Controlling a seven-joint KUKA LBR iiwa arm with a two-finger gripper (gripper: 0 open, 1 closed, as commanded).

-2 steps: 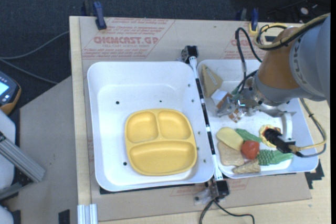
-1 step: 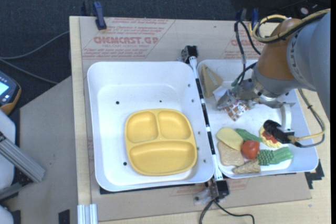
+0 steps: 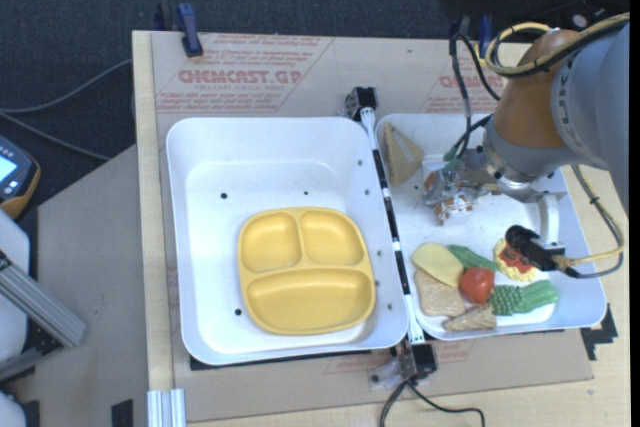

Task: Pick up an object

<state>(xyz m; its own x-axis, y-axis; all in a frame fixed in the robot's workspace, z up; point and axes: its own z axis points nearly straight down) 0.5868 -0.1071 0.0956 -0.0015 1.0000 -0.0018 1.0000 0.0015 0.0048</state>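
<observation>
My gripper (image 3: pixel 449 196) hangs low over the upper middle of the right bin (image 3: pixel 590 310), the grey arm with its orange band reaching in from the right. Just left of it a tan wedge-shaped toy (image 3: pixel 403 156) leans by the bin's left wall. Toy food is piled at the near end of the bin: a pale yellow slice (image 3: pixel 434 261), a red tomato (image 3: pixel 477 284), a green bumpy piece (image 3: pixel 526 297), a brown cracker (image 3: pixel 436 296) and a yellow-and-red piece (image 3: pixel 511 264). The gripper stands apart from this pile, above it in the view.
The left bin (image 3: pixel 200 165) holds a yellow divided plate (image 3: pixel 304 270) near its middle. A black clip (image 3: pixel 361 99) joins the bins at the far end. A blue clamp (image 3: pixel 187 27) sits on the bench's far left corner.
</observation>
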